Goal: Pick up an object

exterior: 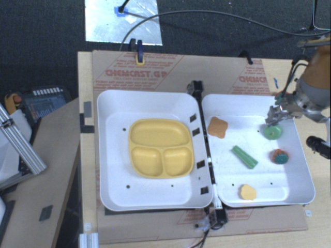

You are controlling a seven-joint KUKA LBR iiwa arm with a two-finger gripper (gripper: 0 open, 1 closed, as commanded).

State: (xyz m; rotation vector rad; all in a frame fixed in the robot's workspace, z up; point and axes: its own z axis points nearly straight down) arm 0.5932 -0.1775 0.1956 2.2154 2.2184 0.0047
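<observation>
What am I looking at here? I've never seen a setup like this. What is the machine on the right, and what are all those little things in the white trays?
This is one camera fixed above a workbench, looking down at a slant. The grey and orange machine entering from the right is a robot arm; at its tip is a gripper, the two-fingered part it uses for grasping. Its job is to pick up an object.

Two shallow white bins sit side by side. The left bin holds a yellow divided plate. The right bin holds small toy-like items: an orange piece, a long green piece, a yellow piece, a small red and teal item, and a round green item.

The gripper is right above that round green item, at its top edge. Whether it grips it cannot be told from this view.
</observation>
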